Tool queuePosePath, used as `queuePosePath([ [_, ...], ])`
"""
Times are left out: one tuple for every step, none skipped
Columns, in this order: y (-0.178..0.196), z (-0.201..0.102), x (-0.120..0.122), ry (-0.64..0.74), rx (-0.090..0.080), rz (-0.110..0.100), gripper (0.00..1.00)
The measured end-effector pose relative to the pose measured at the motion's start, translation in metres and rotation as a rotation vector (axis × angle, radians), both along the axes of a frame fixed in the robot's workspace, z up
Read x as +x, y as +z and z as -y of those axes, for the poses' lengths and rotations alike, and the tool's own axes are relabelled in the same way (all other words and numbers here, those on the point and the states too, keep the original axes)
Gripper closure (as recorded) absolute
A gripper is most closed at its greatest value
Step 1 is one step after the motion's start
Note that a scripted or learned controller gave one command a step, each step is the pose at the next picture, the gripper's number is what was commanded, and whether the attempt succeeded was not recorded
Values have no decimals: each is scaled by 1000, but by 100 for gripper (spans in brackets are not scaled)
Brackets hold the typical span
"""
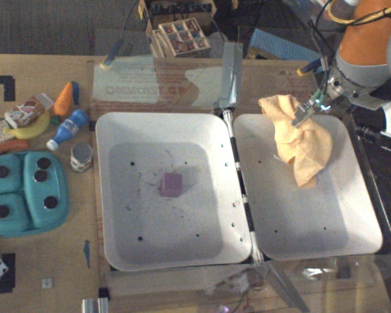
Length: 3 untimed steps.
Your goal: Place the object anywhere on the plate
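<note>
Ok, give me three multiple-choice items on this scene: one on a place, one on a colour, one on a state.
1. Where does the small purple block lie?
A. In the left bin
B. In the right bin
C. On the teal tray

2. What colour is the cloth?
A. Blue
B. Pale yellow
C. Green

3. How does the cloth lie?
A. Folded in a neat square
B. Rolled into a tube
C. Crumpled, draped over the right bin's far rim

Answers:
1. A, the block sits near the middle of the left bin's floor.
2. B, the cloth reads pale yellow against the white bin.
3. C, it is bunched, with its upper corner over the rim, and the gripper is at its top edge.
</note>
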<state>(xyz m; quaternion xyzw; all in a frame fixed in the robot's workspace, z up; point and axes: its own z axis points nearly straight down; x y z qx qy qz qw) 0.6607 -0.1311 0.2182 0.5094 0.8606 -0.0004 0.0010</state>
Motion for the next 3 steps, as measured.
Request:
queuePosePath([
  [140,-21,3,-160,0,1,100],
  [-33,-80,-52,-288,1,-3,100],
  [87,-90,-15,-444,0,-1,100],
])
